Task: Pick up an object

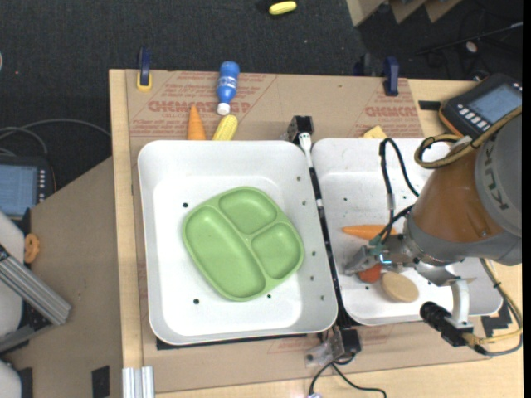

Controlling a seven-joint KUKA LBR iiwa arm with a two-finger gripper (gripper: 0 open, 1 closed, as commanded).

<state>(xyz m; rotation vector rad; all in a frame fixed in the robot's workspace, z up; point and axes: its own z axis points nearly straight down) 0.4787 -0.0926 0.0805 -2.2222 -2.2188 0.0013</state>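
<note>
Hand (362, 261) half-hidden under arm (460, 206)

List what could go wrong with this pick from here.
1. The gripper is low in the right bin, among a carrot, a small red piece and a tan round piece. They lie close together, so it may close on the wrong one or nudge the others aside.
2. The gripper is near the bin's left wall, so a sideways move could hit it.
</note>
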